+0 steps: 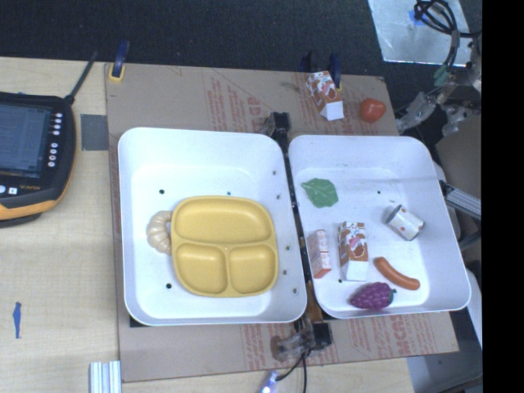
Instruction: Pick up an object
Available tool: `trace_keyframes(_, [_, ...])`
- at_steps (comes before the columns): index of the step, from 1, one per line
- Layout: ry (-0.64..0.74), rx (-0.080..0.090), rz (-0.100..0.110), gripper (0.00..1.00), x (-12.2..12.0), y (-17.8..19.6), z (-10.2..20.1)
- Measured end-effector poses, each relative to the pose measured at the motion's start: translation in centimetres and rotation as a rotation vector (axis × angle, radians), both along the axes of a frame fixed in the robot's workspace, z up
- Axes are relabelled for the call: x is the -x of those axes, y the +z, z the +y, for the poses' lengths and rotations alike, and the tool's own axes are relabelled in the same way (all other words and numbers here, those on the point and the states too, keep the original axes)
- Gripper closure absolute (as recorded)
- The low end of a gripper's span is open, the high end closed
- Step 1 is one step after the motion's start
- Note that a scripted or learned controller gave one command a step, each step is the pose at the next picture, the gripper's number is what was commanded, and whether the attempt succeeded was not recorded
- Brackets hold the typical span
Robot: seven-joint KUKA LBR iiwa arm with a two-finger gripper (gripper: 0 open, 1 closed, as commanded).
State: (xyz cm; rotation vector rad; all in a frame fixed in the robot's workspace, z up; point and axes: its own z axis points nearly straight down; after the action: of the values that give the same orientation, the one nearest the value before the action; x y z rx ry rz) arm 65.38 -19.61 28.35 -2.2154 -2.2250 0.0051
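— From where is my bench seen?

— From one fixed camera mounted above it, tilted down at a slant, so the far edge of the brown cardboard sheet (246,80) lies toward the top of the picture and the near edge toward the bottom.

— How much does it take in?

— It stands back far enough to hold both of my shallow white plastic bins whole: the left bin (139,150) and the right bin (417,158), side by side at centre. The pale wooden benchtop (49,301) runs off the left edge, where an orange-and-black handheld controller (29,154) is cropped.

— And my side?

— The picture's right.
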Motion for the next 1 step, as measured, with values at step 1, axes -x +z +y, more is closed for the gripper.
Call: trace_keyframes(1, [0.000,-0.001,0.004,0.00,3.51,-15.37,2.73])
